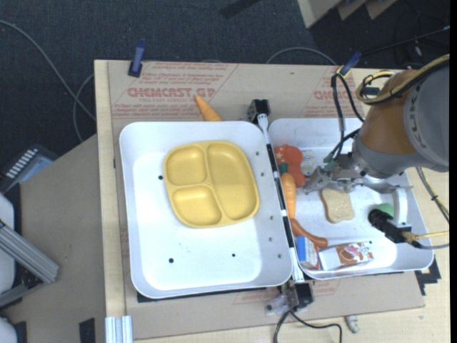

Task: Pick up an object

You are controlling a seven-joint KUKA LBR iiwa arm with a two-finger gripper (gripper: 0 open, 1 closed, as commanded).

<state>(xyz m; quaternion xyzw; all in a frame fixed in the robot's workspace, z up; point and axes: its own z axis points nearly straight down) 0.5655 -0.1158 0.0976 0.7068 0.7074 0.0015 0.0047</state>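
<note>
Now | gripper (323, 181): state cannot tell | carrot (288, 195): long axis top-to-bottom, beside divider

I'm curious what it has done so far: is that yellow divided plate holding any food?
Empty. The yellow plate lies flat in the left bin, all three compartments bare; the food lies in the right bin.

Both white bins, the left bin (143, 213) and the right bin (400, 259), look like smooth, slightly glossy plastic, and the yellow divided plate (211, 183) has the same moulded plastic sheen. The board (178, 91) beneath them looks like matt printed cardboard. The bread slice (337, 206) looks rough and matt, while the carton (346, 255) at the right bin's near edge seems glossy printed paper.
</note>
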